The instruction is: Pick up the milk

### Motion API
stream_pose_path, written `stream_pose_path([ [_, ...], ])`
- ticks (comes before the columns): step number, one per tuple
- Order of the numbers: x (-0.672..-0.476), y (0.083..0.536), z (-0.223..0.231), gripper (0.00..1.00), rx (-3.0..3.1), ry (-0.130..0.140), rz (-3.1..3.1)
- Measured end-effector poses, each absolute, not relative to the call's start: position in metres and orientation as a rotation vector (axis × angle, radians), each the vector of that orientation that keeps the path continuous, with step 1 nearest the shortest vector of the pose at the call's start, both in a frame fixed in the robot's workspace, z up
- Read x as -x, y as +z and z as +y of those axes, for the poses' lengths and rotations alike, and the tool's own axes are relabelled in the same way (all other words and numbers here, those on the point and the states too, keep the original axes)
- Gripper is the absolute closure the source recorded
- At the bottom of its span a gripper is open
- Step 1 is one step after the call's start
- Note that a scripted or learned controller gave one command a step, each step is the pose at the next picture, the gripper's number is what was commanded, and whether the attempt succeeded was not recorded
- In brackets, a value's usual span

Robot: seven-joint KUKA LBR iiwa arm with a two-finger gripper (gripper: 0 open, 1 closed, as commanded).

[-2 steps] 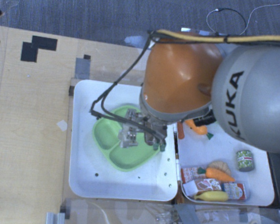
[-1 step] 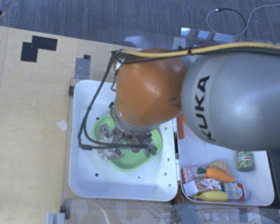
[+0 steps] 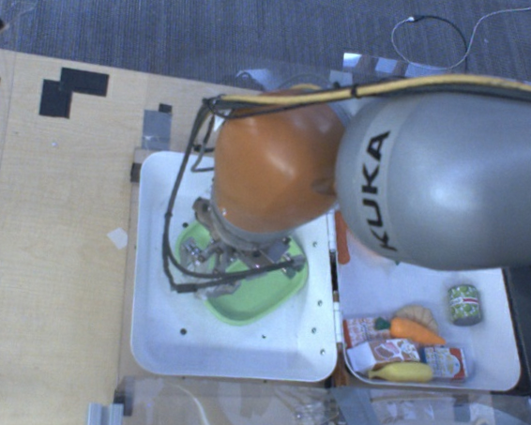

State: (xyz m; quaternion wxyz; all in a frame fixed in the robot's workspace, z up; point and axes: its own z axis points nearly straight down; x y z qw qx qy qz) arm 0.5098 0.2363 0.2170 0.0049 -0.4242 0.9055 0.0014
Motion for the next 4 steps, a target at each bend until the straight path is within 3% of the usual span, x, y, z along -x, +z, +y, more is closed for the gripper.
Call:
stream_pose_path([
  [1, -0.514, 0.23, 0.224, 1.0, 0.875, 0.005, 3.007],
  [2, -0.522, 0.233, 0.234, 1.0, 1.452, 0.004, 2.77],
  [3, -0.515, 0.204, 0.224, 1.0, 1.893, 0.001, 2.494],
  [4, -0.487, 0.119, 0.182, 1.0, 1.913, 0.001, 2.487],
])
